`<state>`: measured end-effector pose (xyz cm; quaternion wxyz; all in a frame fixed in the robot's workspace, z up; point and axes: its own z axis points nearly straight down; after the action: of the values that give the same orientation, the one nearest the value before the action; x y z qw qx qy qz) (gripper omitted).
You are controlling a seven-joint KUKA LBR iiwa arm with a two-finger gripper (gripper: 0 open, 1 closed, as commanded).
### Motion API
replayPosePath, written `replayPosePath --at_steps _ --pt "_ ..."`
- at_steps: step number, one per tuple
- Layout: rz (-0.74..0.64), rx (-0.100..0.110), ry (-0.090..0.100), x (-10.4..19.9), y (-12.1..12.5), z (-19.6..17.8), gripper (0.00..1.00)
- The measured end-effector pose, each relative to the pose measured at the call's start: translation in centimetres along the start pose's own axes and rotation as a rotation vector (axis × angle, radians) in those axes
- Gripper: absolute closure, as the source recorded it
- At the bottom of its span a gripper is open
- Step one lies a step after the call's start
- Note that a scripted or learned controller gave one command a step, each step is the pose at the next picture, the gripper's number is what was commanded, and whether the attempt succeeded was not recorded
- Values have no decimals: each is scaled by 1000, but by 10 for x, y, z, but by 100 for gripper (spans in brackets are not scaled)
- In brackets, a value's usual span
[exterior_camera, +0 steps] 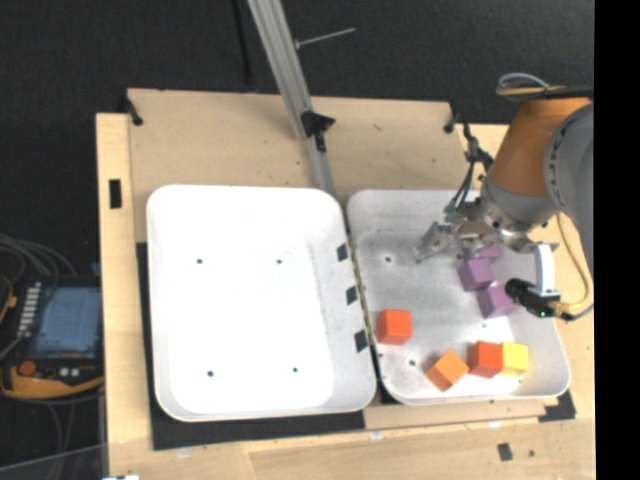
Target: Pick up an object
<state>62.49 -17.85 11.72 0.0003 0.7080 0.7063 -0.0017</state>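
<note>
So far nothing looks lifted: I see the gripper [452, 236] low in the right bin [400, 213], just beside the purple blocks [484, 280]; its opening I cannot tell; orange blocks [396, 325] and a yellow block [515, 356] lie nearer the front rim; the pick remains.

Arm [545, 163] cut off at right edge

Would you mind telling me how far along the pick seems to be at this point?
Done: the arm has reached the right bin, its gripper low beside the purple blocks. In hand: nothing visibly gripped. Left: grasping and lifting; the orange cube and the other blocks lie on the bin floor.
</note>
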Motion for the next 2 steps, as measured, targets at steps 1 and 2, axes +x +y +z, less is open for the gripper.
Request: replayPosePath --at_steps 1,2 --pt "3 -9 0 -1 2 -14 100" --pt "-5 -9 1 2 6 -76 100"
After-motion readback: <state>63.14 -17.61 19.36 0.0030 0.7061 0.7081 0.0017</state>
